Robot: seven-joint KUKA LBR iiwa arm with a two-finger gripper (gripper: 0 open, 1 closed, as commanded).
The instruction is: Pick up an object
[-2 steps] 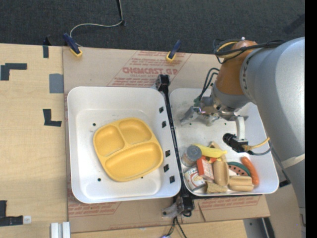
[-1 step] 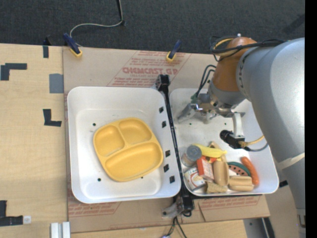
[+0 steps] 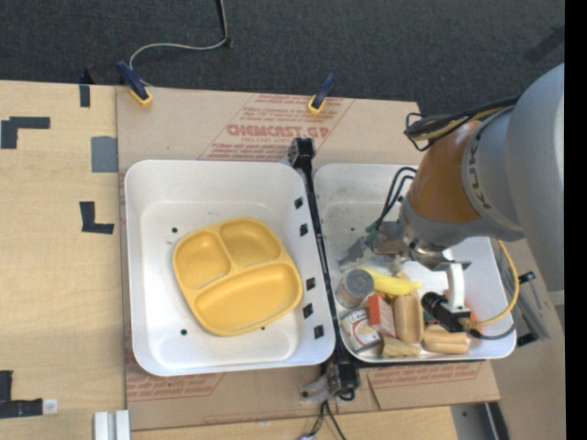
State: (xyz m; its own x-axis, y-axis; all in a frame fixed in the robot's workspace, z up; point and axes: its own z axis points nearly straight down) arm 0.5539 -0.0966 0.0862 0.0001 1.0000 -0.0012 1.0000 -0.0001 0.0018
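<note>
Yellow, curved and banana-shaped, the toy (image 3: 391, 284) lying just below the gripper (image 3: 389, 246) in the right bin (image 3: 367, 170) is the likeliest candidate for pick-up. It is smooth, probably hard plastic, and rests on its side among crowded clutter. The gripper hangs low over the bin under the grey wrist and orange band; whether it is open or closed cannot be told from this angle, and nothing can be seen held in it. A grey round can (image 3: 355, 288) sits just to the gripper's lower left, touching or nearly touching the toy. Tan bread-like pieces (image 3: 407, 317) and a red-and-white packet (image 3: 371, 315) lie beyond the toy, nearer the bin's front wall. A sound grasp would probably close across the toy's narrow width near its middle, coming straight down so the can is not nudged, then lift vertically to clear the neighbours. A yellow divided plate (image 3: 238, 275) lies well apart in the left bin (image 3: 147, 246).
</note>
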